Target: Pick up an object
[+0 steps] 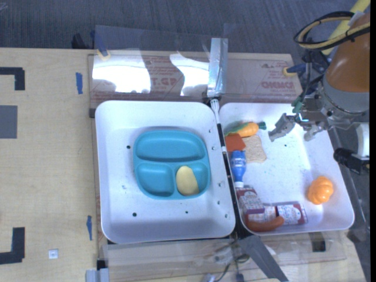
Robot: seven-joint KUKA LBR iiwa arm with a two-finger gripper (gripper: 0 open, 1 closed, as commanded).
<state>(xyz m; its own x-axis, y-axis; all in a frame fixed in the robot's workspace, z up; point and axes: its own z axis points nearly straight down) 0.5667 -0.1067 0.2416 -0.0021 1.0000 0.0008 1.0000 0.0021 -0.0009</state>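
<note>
Red lettering runs across the cardboard (pixel 258 78) behind the bins (upside down, too blurred to read)

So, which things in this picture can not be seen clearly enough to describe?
- Gripper, camera view: its fingers are small and blurred, so nothing certain can be said about them.
- Arm: cut off by the right edge.
- Bottle and packets in the right bin: labels too small to read.
- Items under the carrot: overlapping at the bin wall, shapes unclear.
</note>
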